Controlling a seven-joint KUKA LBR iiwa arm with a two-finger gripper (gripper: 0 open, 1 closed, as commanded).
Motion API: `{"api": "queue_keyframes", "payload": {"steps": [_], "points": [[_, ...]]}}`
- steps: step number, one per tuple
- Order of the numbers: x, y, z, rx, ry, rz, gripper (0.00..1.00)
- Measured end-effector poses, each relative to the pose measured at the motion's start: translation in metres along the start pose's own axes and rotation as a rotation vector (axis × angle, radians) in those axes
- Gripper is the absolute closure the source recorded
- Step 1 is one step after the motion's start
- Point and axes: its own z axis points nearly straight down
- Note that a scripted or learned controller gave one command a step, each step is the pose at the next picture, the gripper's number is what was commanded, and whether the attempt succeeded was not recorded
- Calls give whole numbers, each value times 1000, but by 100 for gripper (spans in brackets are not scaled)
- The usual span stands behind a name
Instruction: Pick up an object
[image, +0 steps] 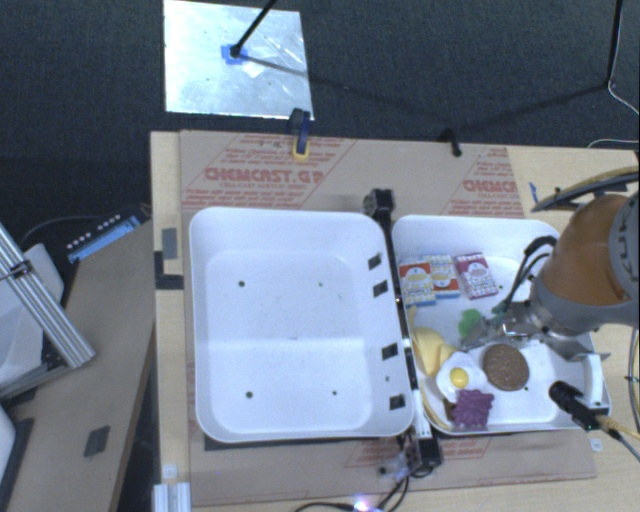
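2 white bins (290, 225) | R bin: 2 small boxes (432, 280), 1 fried egg (459, 377), 1 brown disc (506, 367), 1 purple grapes (473, 408), 1 green piece (471, 323) | gripper (505, 322) state: can't tell

Grey arm (590, 275) low from the right; orange band above wrist

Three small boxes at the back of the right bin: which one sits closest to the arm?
The red box, rightmost of the three and tilted. The other two sit side by side to its left, nearer the divider between the bins, farther from the arm.
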Motion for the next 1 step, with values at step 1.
{"api": "queue_keyframes", "payload": {"steps": [1], "points": [[-13,82,-3,-12,-2,-10,0]]}}
